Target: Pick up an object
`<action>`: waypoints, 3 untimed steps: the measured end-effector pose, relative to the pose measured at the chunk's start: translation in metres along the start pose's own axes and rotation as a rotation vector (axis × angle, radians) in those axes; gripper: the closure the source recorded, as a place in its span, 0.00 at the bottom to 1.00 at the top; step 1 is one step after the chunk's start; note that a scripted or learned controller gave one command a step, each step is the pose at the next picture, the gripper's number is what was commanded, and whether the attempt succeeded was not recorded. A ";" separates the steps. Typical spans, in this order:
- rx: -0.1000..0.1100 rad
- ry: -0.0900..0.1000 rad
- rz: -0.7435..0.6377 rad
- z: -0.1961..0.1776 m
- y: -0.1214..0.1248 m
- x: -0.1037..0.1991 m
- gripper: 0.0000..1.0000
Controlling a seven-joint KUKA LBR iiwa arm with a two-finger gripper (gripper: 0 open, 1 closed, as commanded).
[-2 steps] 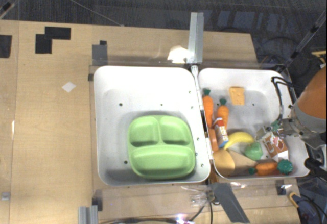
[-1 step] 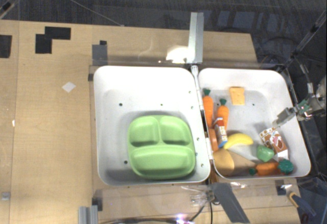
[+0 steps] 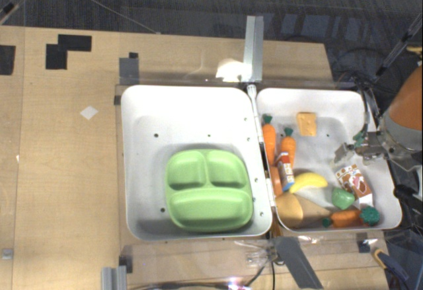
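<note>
The right bin (image 3: 310, 92) holds several toy foods. Two orange carrots (image 3: 269, 141) stand along its left wall, and a yellow cracker square (image 3: 306, 123) lies near the back. A banana (image 3: 309, 181) rests above a brown potato-like piece (image 3: 297, 208) at the front. A brown and white snack packet (image 3: 351, 180), a green piece (image 3: 343, 199) and another carrot (image 3: 346, 218) lie at the front right. My gripper (image 3: 349, 148) hangs over the bin's right side, just above the snack packet, with nothing visibly held.
The left bin (image 3: 152, 117) holds a green divided plate (image 3: 208, 189) toward its front. A metal post (image 3: 254, 51) rises behind the wall between the bins. The arm's grey and orange body (image 3: 404, 113) overhangs the right bin's right rim.
</note>
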State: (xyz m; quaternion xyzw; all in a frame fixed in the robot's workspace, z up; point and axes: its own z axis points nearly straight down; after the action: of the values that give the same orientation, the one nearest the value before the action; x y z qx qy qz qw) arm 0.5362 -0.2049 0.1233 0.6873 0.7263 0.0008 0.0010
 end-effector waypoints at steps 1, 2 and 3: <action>-0.013 -0.003 -0.009 0.031 -0.023 0.001 0.00; -0.021 -0.003 -0.013 0.018 -0.020 0.002 1.00; -0.025 -0.004 -0.015 0.007 -0.018 0.002 1.00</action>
State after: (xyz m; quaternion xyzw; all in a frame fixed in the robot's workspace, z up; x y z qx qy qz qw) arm 0.5185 -0.2037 0.1160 0.6817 0.7315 0.0085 0.0112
